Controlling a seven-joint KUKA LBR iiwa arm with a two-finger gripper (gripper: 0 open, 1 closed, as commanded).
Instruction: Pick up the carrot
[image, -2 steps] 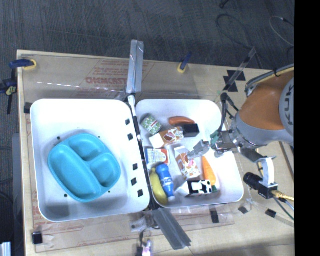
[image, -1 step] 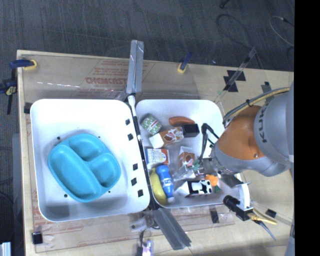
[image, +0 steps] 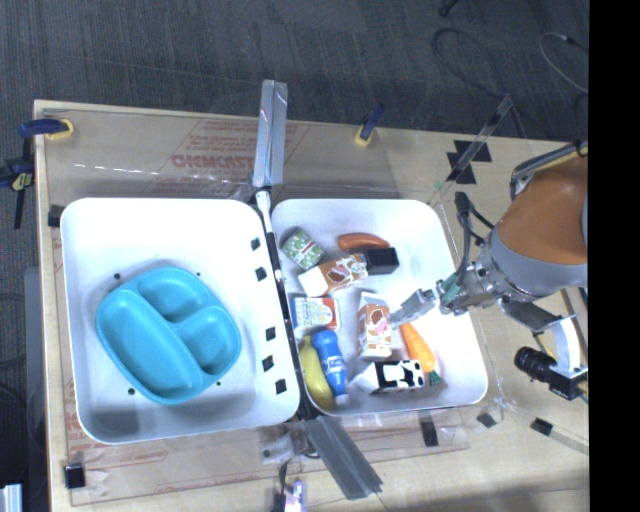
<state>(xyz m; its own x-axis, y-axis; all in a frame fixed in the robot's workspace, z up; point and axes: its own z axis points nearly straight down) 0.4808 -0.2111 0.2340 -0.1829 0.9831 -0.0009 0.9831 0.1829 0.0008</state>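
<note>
While the gripper (image: 405, 311), its opening unreadable, hovers just above the carrot (image: 418, 350), cartons (image: 376, 329) crowd its left and open bin floor (image: 450, 335) lies right.

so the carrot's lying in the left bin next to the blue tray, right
Not quite. The camera view shows the carrot lying in the right bin, among the packaged food items near the end effector. The blue tray sits in the left bin.
</note>
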